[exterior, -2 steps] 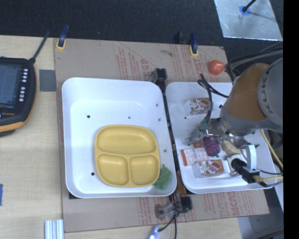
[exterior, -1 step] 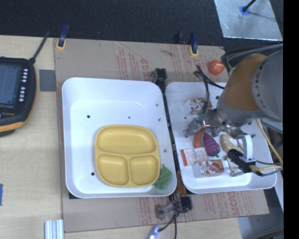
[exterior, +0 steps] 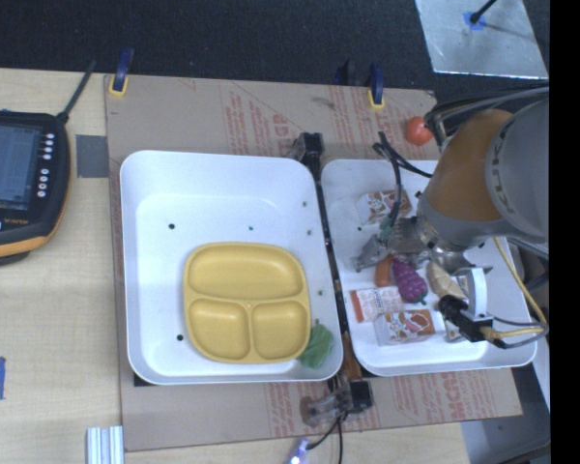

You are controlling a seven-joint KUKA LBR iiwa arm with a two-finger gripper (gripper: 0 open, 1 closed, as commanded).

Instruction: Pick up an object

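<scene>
The right white bin holds several small things: a purple toy eggplant, an orange piece beside it, a red-and-white packet, a printed packet and another packet near the back. My gripper hangs low over the middle of this bin, just behind the eggplant and the orange piece, under the arm's grey wrist and orange band. Its tips sit among dark cables and a grey shape, so I cannot make out what lies between them.
The left white bin carries a yellow three-compartment plate with a green toy at its front right corner. A teach pendant lies at the far left. An orange ball sits behind the right bin.
</scene>
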